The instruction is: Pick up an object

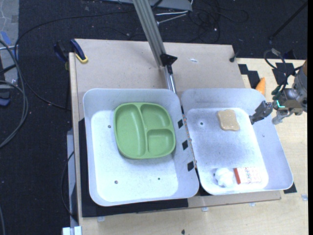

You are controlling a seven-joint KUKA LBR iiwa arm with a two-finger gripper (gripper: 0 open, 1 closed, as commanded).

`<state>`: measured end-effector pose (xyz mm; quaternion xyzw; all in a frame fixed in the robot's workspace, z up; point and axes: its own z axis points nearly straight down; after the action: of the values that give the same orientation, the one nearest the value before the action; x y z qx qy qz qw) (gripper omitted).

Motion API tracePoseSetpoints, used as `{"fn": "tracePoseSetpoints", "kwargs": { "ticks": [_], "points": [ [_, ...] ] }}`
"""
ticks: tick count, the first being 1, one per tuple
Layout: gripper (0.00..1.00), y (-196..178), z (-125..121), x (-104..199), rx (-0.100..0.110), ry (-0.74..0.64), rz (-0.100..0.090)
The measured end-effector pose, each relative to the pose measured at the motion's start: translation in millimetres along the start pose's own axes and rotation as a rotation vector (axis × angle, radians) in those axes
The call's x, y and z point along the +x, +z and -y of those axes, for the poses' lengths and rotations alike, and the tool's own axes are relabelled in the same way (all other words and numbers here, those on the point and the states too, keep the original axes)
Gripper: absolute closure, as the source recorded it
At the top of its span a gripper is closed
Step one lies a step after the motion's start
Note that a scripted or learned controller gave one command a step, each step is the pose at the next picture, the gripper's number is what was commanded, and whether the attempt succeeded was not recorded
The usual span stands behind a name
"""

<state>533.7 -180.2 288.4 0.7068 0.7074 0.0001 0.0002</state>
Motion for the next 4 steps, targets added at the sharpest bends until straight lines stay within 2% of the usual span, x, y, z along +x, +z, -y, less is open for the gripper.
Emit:
{"fn": "tracePoseSetpoints", "kwargs": {
  "ticks": [1,3,4],
  "points": [
    [0.00,0,0,0,0.000,0.000,0.000],
    [0.00,101,17,-1,0.005,0.002,-0.002],
    [0.00,154,14,-10,0.006,0.002,-0.001]
  ]
}}
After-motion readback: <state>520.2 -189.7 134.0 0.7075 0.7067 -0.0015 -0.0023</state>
